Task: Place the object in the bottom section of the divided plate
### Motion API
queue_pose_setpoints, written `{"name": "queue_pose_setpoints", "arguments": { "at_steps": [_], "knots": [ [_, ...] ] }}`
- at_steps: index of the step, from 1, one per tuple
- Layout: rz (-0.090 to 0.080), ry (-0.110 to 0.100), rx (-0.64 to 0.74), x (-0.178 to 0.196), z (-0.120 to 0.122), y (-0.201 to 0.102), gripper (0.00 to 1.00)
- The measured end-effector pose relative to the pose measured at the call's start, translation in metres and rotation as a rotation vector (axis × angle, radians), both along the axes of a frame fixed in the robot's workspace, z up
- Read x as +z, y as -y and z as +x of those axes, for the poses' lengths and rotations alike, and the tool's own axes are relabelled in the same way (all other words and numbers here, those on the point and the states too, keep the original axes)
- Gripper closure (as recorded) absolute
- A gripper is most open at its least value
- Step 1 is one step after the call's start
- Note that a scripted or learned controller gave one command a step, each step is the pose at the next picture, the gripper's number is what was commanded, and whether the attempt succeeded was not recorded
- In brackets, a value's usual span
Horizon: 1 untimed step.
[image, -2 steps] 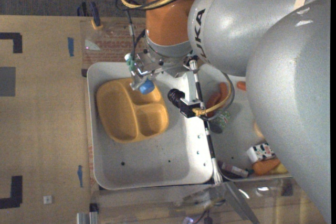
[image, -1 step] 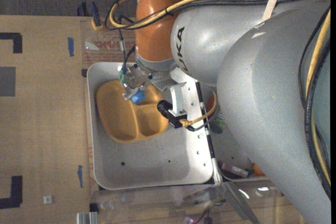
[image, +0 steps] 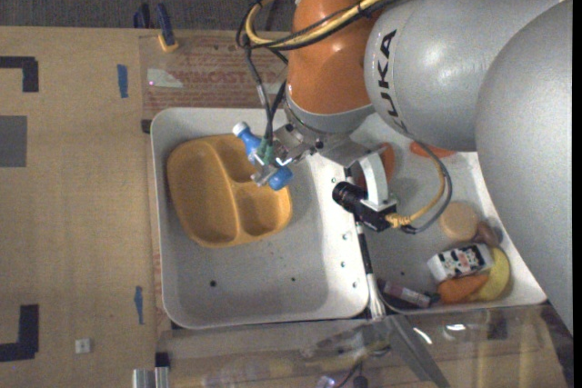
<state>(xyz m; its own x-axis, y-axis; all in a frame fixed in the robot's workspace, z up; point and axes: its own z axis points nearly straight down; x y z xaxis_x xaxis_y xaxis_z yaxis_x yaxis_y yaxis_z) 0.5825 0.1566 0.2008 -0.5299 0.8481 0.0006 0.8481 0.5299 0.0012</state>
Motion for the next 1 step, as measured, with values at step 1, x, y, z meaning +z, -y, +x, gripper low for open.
{"name": "queue_pose_setpoints", "arguments": {
  "at_steps": [1],
  "knots": [
    [0.001, 0.004, 0.048, 0.0774, 0.0209, -0.0446, 1.00]
  ]
}}
